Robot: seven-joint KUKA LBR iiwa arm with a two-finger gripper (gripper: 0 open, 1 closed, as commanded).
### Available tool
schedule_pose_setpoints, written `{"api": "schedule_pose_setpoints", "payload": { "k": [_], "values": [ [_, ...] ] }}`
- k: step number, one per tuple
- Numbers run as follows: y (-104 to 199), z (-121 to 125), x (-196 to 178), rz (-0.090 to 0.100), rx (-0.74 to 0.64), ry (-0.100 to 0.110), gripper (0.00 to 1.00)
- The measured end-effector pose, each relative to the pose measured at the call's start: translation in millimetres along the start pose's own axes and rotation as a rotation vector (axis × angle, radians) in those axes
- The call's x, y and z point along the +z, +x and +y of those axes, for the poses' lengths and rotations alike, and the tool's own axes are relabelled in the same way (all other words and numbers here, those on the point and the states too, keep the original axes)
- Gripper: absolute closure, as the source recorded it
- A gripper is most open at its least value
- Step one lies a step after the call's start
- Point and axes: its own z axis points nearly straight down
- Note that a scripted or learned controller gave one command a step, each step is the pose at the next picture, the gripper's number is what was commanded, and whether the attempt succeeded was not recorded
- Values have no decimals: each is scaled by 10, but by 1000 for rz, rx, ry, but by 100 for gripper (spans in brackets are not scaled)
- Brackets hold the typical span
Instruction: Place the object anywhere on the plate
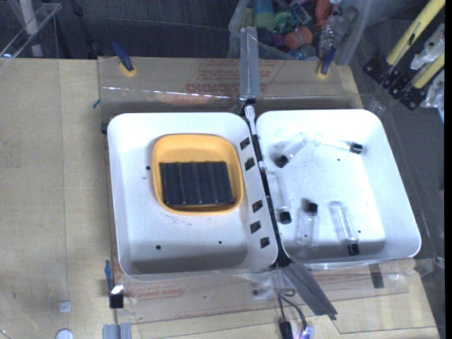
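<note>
Pale wooden bench top [42, 189] fills the left and lower parts of the frame, and on it two shallow white bins sit side by side, touching along a grey divider strip with black tabs [254, 182] that runs down the middle. The left white bin [127, 189] holds a yellow-orange plate with rounded corners [194, 143], set a little above that bin's centre. A black rectangular block with ribbed grooves along its top [197, 183] lies flat on the plate, inside its rim and covering most of its floor. The right white bin [381, 161] holds several small clear plastic vials with black caps: one [293, 150] near its upper left, one [335, 145] lying across its upper middle, one [306, 221] near the lower left, and one [342, 224] just to the right of that, all resting apart from one another on the bin floor. Beyond the bins, at the top centre of the frame, stands a clear plastic box of many-coloured toys [296, 13]. Two small blue clamps [126, 64] grip the bench's far edge. How far the gripper is open, and whether it has hold of anything, cannot be told.
</note>
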Motion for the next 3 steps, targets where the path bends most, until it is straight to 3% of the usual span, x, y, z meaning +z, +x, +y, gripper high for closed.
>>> {"api": "schedule_pose_setpoints", "payload": {
  "k": [1,2,3],
  "values": [
    [54,-11,-292,-1,-316,-1,0],
    [-113,25,-288,-1,-644,-2,0],
    [-112,19,-289,-1,-644,-2,0]
  ]
}}
